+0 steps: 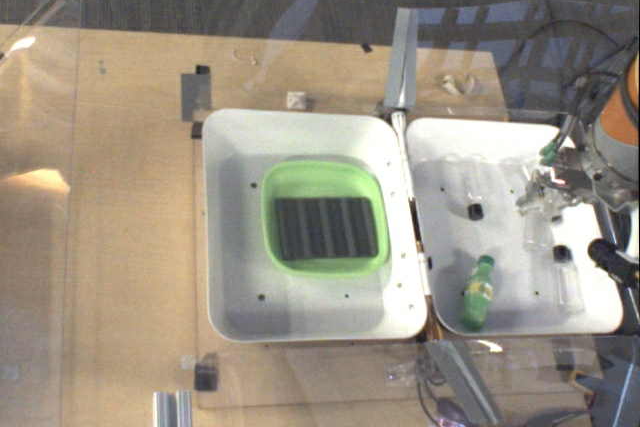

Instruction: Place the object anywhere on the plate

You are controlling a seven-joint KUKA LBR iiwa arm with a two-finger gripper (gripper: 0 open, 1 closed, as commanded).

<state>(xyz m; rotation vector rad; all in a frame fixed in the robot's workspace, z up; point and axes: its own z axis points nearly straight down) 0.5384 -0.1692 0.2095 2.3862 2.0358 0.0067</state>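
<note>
A small green bottle (478, 292) lies on its side near the front of the right bin (440, 165). The green plate (322, 182), with a dark ridged centre, sits in the middle of the left bin (230, 215). My gripper (540, 191) hangs over the right bin's back right part, up and to the right of the bottle and well apart from it. Nothing can be seen held in it.
Two small black pieces (475, 210) (561, 253) lie on the right bin's floor, along with a faint clear item (566, 290) near its right wall. A metal post (403, 60) stands behind the gap between the bins. Cables hang at the far right.
</note>
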